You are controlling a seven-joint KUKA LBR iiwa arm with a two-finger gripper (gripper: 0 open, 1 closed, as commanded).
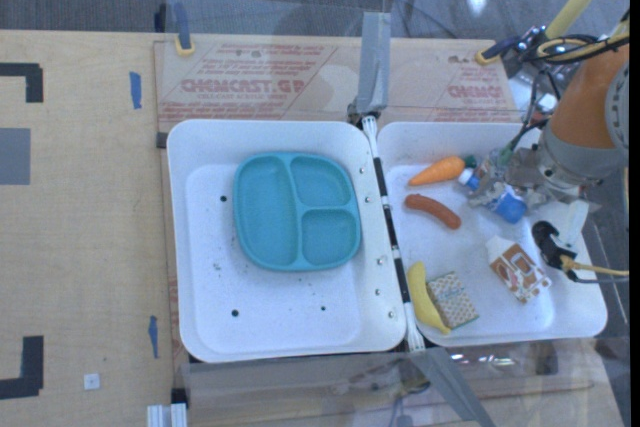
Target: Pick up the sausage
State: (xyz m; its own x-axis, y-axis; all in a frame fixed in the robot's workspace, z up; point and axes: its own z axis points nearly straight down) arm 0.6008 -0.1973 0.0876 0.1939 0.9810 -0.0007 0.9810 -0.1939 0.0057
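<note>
The reddish-brown sausage point(432, 211) lies in the right white bin point(575, 320), at about ten o'clock of its floor, apart from everything. At its one o'clock lies an orange carrot point(437, 172). My claw point(487, 183) hangs at three o'clock from the sausage, near a blue cup point(509, 206); how wide it stands, I cannot tell. The teal divided plate point(296, 211) rests in the left bin point(200, 315).

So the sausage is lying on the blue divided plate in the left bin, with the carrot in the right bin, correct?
Not quite. In the camera view the sausage lies on the floor of the right bin, just below the carrot. The blue divided plate is in the left bin.
</note>
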